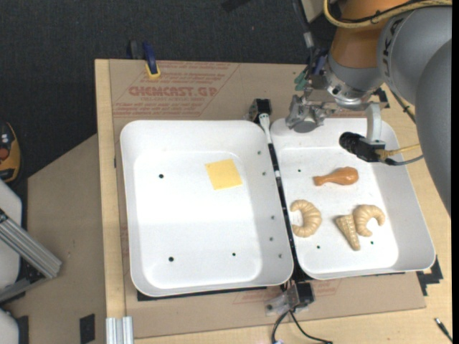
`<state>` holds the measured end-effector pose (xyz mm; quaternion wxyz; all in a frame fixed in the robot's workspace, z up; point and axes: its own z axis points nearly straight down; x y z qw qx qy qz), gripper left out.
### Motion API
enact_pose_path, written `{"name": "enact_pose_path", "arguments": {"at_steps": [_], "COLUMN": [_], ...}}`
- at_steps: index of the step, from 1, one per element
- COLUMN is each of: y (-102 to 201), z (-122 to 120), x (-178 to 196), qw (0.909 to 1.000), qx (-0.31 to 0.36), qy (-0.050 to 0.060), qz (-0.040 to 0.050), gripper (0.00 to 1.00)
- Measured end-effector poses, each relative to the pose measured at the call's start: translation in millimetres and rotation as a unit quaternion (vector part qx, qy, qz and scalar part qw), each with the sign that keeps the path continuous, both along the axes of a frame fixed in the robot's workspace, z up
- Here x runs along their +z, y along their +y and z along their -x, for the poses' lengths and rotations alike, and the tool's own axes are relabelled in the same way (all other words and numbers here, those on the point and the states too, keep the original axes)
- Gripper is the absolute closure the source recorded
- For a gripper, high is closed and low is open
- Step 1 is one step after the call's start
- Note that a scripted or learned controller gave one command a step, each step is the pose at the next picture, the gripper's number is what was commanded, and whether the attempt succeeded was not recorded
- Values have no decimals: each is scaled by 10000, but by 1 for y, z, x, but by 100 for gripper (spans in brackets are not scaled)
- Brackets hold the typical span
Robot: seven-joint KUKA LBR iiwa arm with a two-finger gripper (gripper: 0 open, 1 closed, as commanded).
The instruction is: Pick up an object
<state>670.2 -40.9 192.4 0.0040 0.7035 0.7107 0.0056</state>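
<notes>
A yellow square slice [224,173] lies flat in the left bin [143,213]. In the right bin [401,249] are a tan drumstick [336,178], a croissant [306,217] near the divider, and a second croissant [361,224] to its right. My gripper [304,117] hangs over the far left corner of the right bin, well above and behind the drumstick. I see nothing held in it.
A black part with a cable [362,147] hangs from the arm over the right bin's far side. The grey arm with its orange band [373,27] fills the upper right. A brown board [179,88] lies under both bins, with a clamp [150,59] at its far edge.
</notes>
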Motion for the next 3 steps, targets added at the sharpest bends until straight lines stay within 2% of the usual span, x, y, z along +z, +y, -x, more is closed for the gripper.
{"name": "enact_pose_path", "arguments": {"at_steps": [1,2,3], "y": [43,89,88], "z": [3,3,59], "x": [15,85,63], "qw": [10000,10000,9999], "qx": [-23,-21,-56], "qy": [45,23,105], "qz": [7,6,10], "gripper": [100,100,100]}}
